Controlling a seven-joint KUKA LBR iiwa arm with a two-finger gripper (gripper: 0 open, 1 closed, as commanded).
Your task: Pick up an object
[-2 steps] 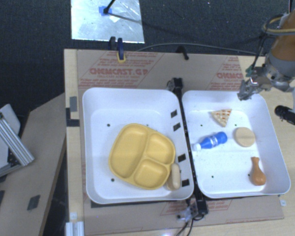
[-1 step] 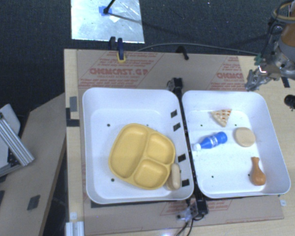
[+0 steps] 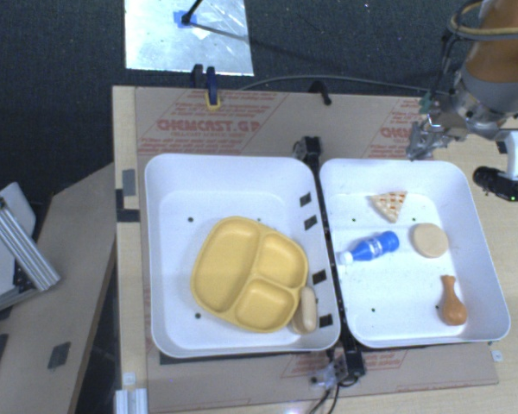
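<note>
The right bin (image 3: pixel 479 257) holds a pizza slice (image 3: pixel 388 203), a blue bottle (image 3: pixel 370 247) lying on its side, a round tan cookie (image 3: pixel 430 240) and a brown drumstick (image 3: pixel 451 301). My gripper (image 3: pixel 422 142) hangs above the bin's far rim, well back from all of these, with nothing seen between its fingers. The arm's orange band (image 3: pixel 503 24) is at the top right.
The left bin (image 3: pixel 168 231) holds a yellow divided tray (image 3: pixel 249 272) with a beige bread roll (image 3: pixel 306 309) beside its right corner. A black clip (image 3: pixel 309 147) sits where the bins meet at the back. A foil sheet (image 3: pixel 186 22) lies beyond the bench.
</note>
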